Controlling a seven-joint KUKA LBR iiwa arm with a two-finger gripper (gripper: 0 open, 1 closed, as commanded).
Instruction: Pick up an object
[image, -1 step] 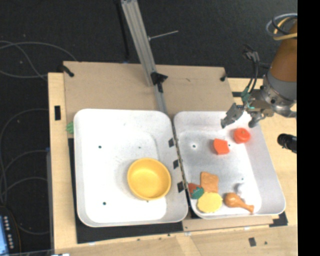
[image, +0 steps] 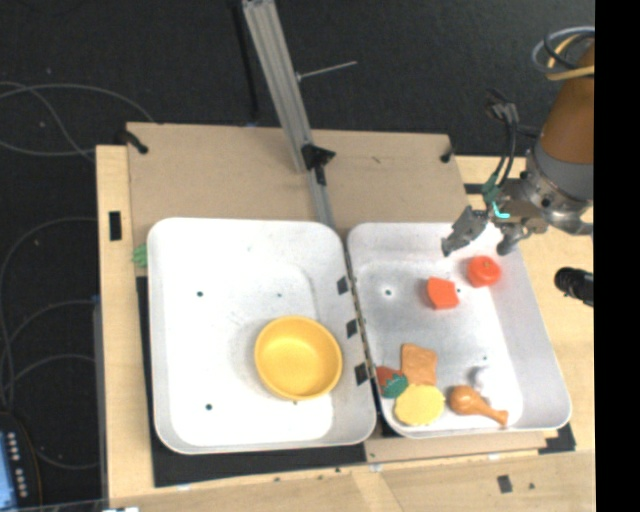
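Landmark = right bin (image: 520, 330), 1 of 2 white bins on the bench (image: 230, 170).

Near edge of right bin, L to R: small red/green bit (image: 388, 381) at the near-left corner, yellow round piece (image: 418, 405) just beside it, brown drumstick-shaped toy (image: 476, 404) further R. Tan cracker-like square (image: 419, 363) sits just behind the yellow piece, touching or nearly so.

Mid right bin: orange-red block (image: 442, 292), apart from the near cluster.

Far-right part of right bin: red round item (image: 484, 271), near the block but not touching.

Pincer (image: 484, 238) hangs over the bin's far-right area, just behind the red round item; 2 fingers spread apart, nothing between them. Arm comes in from the R.

Left of right bin: left bin (image: 200, 260) w/ yellow bowl (image: 297, 357) toward its near-right part, upright.

Behind both bins: grey metal post (image: 285, 90) slanting away over the bench.
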